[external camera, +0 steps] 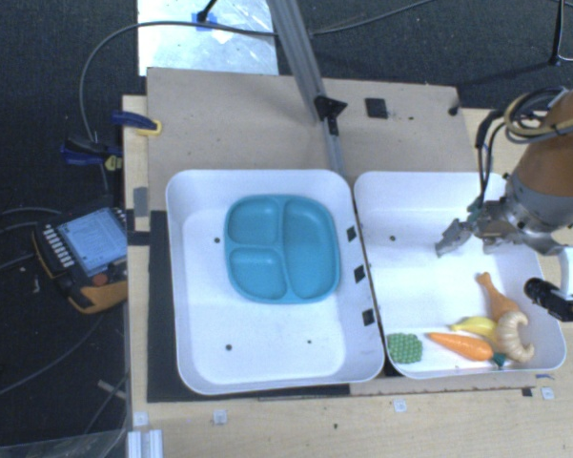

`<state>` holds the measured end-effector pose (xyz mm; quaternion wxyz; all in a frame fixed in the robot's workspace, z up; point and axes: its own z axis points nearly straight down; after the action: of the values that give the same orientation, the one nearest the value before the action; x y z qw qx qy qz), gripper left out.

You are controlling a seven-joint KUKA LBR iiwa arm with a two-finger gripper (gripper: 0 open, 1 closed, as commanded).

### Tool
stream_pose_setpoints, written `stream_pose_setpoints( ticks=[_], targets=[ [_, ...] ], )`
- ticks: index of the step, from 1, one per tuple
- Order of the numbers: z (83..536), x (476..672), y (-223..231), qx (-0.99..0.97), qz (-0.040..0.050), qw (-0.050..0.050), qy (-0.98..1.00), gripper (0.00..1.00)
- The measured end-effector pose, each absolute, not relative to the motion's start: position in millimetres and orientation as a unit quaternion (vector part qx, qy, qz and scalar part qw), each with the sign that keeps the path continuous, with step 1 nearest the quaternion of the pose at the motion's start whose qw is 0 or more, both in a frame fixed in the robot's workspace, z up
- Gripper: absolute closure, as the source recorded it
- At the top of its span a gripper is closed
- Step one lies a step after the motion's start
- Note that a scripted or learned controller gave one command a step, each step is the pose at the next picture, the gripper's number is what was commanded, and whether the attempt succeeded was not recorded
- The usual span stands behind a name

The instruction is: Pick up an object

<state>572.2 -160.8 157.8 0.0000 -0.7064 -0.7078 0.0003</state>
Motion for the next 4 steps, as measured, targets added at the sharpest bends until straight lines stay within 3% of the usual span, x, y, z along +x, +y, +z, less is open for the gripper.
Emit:
stream_pose_setpoints(
  ticks=[2, 3, 4],
  targets=[
    [86.1, 577.8, -156.6, -0.707, -0.0012, -0.002, -0.707, 0.0],
    [99.4, 580.1, -156.6, -0.707, -0.0037, -0.005, -0.707, 1.0],
    [149.8, 579.4, -166.4, -0.707, -0.0014, -0.003, -0.707, 1.0]
  ],
)
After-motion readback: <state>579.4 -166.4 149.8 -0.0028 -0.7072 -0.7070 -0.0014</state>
